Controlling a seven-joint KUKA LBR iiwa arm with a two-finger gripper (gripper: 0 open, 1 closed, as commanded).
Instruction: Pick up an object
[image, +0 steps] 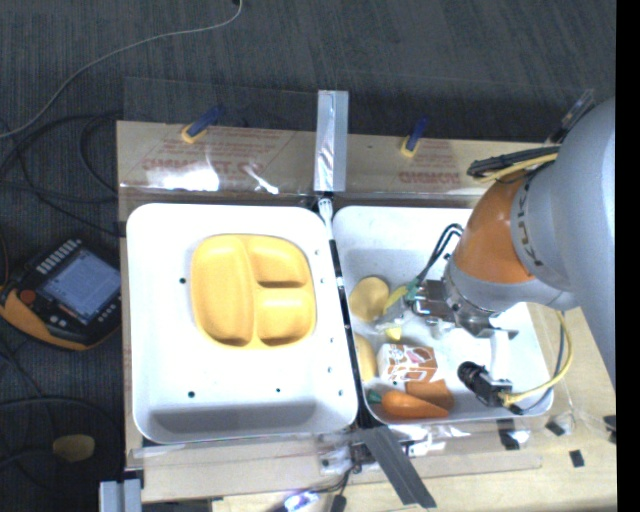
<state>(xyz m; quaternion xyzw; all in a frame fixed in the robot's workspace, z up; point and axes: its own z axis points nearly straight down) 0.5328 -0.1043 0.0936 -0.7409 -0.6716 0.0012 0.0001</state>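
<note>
Bench with two white bins. Near edge of right bin (535, 405): carrot (412, 405) is lying below a small carton (410, 365). Farther back, gripper (425, 300) is hovering beside a yellow fruit (368, 296) (finger state: can't tell). Left bin (160, 400) is holding a yellow divided tray (252, 290).

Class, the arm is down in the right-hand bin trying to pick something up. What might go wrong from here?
1. The carrot, carton and yellow fruit lie crowded together, so the pincer may nudge or grab the wrong one.
2. They sit close to the right bin's wall, leaving little room, so a grasp may slip.
</note>
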